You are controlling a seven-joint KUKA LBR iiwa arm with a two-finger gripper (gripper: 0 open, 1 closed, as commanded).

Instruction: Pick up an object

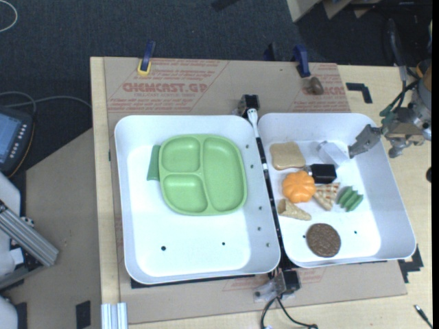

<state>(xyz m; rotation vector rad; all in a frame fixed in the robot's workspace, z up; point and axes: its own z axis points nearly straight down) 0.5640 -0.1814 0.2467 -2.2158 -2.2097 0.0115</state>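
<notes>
The right bin (384,204) holds several small items: a slice of toast (287,155), an orange pumpkin-like piece (299,186), a black block (322,173), a green pod (350,198), a round brown cookie (323,239), a tan wedge (296,212) and a pale translucent piece (332,149). My gripper (379,144) hangs over the bin's upper right corner, to the right of the pale piece. It is open, one grey finger (361,142) pointing down-left, with nothing between the fingers.
The left bin (137,204) holds a green divided plate (203,173). A black hinge strip (264,177) runs between the two bins. Blue clamps (300,60) sit at the bench's far edge. The arm (418,108) enters from the right.
</notes>
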